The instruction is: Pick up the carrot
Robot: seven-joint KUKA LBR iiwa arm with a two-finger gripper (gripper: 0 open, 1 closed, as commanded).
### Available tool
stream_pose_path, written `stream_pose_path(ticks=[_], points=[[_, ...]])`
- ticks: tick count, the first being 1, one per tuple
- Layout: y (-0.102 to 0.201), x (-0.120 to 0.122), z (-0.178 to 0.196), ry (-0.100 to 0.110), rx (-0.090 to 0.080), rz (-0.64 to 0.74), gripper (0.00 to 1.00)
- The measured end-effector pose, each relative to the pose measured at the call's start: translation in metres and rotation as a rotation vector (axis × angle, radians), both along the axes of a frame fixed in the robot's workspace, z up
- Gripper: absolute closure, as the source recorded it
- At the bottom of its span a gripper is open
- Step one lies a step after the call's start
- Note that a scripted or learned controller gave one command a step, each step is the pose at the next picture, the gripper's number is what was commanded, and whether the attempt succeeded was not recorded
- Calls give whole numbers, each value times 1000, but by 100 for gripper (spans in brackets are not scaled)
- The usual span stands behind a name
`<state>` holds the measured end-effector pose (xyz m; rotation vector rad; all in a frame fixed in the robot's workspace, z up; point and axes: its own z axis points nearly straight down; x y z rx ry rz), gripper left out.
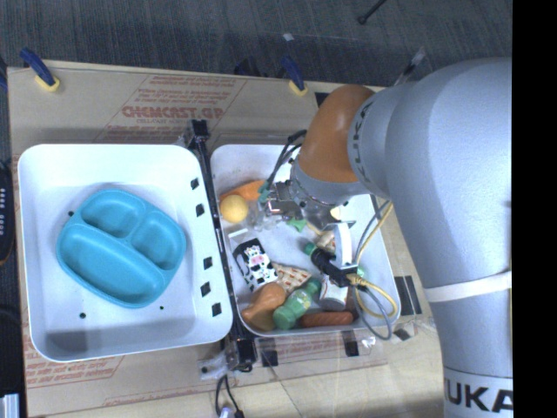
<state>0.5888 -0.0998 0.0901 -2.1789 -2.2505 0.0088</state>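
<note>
Carrot [251, 190] lies in the right bin [383, 273], beside a yellow ball [232, 208]. Gripper [277, 205] sits just beside it; grip state cannot be told. Likely light, rigid, smooth: grasp mid-body, across its width.

My arm [452, 233] comes in from three o'clock, a broad grey column that fills that side from top to bottom. Its orange band [335, 133] sits above my wrist, toward twelve o'clock of the bend. From there my wrist turns down and toward nine o'clock. My gripper [277, 205] hangs at the end, low, pointing to about eight o'clock. Cables [370, 273] loop off my wrist toward five o'clock.
</note>
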Motion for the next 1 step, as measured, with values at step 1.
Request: stream_pose_path(ticks=[1], points=[[43, -4, 104, -5, -5, -525, 100]])
